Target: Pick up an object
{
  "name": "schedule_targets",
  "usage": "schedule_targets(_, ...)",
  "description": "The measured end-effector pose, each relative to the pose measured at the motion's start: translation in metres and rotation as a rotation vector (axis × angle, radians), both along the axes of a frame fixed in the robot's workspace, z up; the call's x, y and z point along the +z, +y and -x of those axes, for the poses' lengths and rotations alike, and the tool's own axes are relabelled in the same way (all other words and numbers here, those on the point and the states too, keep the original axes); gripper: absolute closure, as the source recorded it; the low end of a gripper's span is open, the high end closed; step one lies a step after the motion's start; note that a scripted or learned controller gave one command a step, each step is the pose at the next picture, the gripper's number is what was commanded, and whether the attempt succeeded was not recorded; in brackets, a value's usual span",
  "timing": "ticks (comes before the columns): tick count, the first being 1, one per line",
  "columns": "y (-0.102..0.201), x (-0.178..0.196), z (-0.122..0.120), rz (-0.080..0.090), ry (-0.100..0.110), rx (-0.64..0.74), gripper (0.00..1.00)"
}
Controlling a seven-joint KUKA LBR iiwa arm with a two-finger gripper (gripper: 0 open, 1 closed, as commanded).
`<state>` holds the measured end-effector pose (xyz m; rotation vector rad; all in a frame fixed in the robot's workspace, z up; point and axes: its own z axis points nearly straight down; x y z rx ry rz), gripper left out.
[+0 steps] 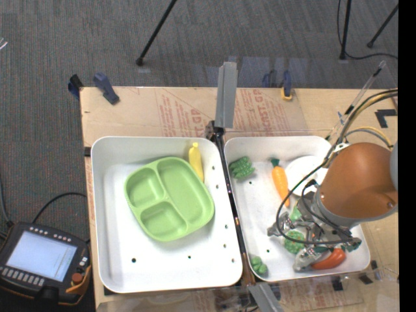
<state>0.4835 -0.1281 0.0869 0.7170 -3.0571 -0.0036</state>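
I have the tool [311, 247] low in the right bin's [260, 149] near corner; can't tell its state. Red-orange toy [330, 259] lies just right, long axis crosswise.

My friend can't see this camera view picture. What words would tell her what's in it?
A robot arm's hand reaches into the right bin among toy vegetables, with a carrot nearby. The left bin holds a green divided plate.

Robot lab: tripod legs [159, 25], teach pendant [42, 260], clamped bench [162, 112].
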Motion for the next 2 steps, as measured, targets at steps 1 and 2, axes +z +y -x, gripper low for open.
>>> schedule_targets(1,0.0186,-0.0004,0.0007,0.000,0.001,0.086,0.00)
schedule_targets(2,0.0201,0.0087,0.0002,-0.002,0.002,0.084,1.00)
